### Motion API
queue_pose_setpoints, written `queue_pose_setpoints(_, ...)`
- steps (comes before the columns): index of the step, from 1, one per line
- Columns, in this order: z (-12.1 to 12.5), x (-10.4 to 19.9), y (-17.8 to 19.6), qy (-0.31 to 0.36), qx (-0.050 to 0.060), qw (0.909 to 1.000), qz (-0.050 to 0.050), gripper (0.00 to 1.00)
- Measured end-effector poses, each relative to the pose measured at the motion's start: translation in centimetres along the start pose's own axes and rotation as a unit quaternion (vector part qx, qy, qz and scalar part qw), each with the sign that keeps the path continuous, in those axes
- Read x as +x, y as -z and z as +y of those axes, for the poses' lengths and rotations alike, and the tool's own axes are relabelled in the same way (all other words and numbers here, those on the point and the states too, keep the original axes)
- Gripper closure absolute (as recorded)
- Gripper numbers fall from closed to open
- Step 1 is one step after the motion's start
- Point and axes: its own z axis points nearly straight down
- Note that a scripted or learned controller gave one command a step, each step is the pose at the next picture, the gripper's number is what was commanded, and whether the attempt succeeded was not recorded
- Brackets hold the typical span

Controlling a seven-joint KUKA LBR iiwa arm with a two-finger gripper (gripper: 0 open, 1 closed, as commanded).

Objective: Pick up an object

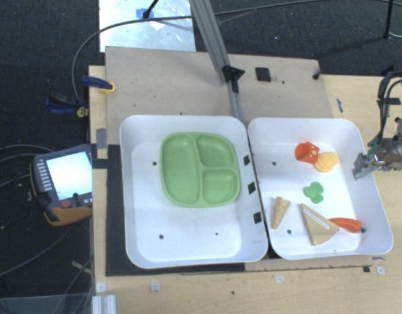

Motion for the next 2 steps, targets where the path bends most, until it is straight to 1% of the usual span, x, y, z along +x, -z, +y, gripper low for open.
queue_pose_setpoints(1,0.2,0.0,3.9,0.000,0.000,1.0000,0.000,1.00)
queue_pose_setpoints(2,1.9,4.6,4.2,0.000,0.001,1.0000,0.001,1.00)
